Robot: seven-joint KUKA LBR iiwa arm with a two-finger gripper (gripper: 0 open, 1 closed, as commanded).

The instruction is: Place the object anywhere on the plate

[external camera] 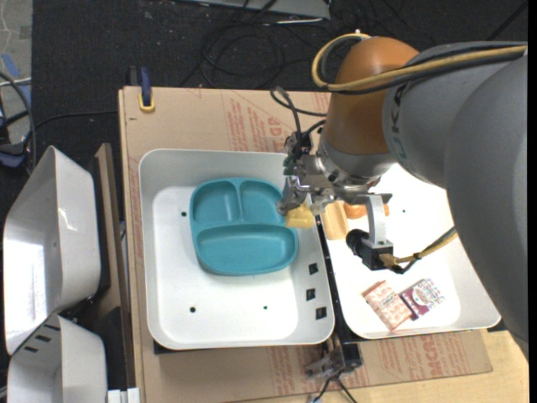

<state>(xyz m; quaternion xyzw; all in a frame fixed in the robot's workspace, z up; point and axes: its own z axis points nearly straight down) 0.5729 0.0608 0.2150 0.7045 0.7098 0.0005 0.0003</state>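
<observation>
We find the gripper (299, 206) low over the right edge of the blue plate (243, 227), and a small yellow object (299, 217) sits at its fingertips, seemingly pinched between them, though the wrist hides much of the fingers. The yellow object overlaps the plate's right rim, near the wall shared by the two bins. The plate, split into three compartments, lies in the left bin (168, 309). In the right bin (470, 300) we see an orange block (335, 221) just beside the gripper, and two small packets (388, 302) (422, 295) nearer the front; their print is too small to read. Reddish lettering on the cardboard (210, 120) beneath reads mirrored and illegible.
</observation>
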